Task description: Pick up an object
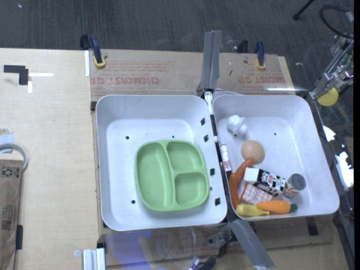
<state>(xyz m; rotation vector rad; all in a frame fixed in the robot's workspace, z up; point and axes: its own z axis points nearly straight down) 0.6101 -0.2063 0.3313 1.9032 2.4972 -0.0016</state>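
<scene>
Two shallow white bins are sitting side by side on the bench, the left bin (107, 151) touching the right bin (315, 145) along a shared middle edge. A green divided plate (171, 175) is lying flat in the left bin, near its middle and toward the front.

All the loose objects are lying in the right bin. A small white item (237, 125) is resting toward the back, apart from the others. A tan ball (252, 151) is sitting just in front of it, touching the tip of a long orange carrot (237, 180) that is slanting down toward the front left corner. A black-and-white patterned carton (271, 180) is lying over a red-and-white packet (253, 194), with a grey round can (296, 181) just beside them on the right. A shorter orange carrot (275, 207) and a yellow piece (246, 210) are lying along the front wall. A slim pen-like tube (225, 158) is lying by the bins' dividing edge.

Whether the gripper is open or closed cannot be told from this view.
</scene>
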